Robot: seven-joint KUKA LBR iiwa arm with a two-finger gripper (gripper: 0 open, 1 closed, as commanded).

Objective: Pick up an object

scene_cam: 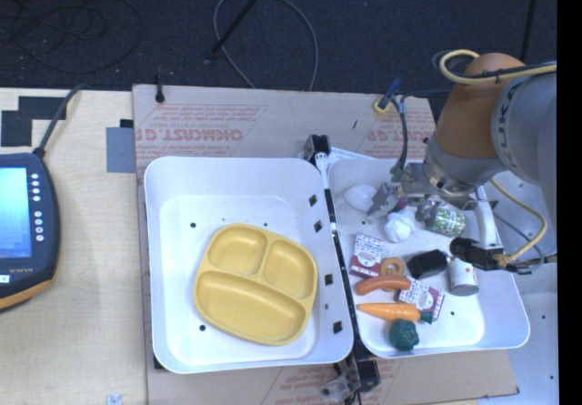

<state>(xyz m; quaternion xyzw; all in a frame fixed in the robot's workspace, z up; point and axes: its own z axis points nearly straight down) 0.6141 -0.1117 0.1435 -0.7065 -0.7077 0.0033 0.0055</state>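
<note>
The gripper [393, 203] hangs over the right bin [509, 326], its grip impossible to judge, just above a white ball [397, 228]. The arm hides part of a green can [446, 219]. One yellow tray [257, 283] lies in the left bin [173, 212]; two carrots [389, 311] lie right.

Left bin [173, 212] open around yellow tray [256, 283] on all sides, right bin [496, 326] crowded mid-floor with carrot [389, 310], green ball [404, 335], black block [426, 263], cartons, arm [482, 121] overhanging its far half.
</note>
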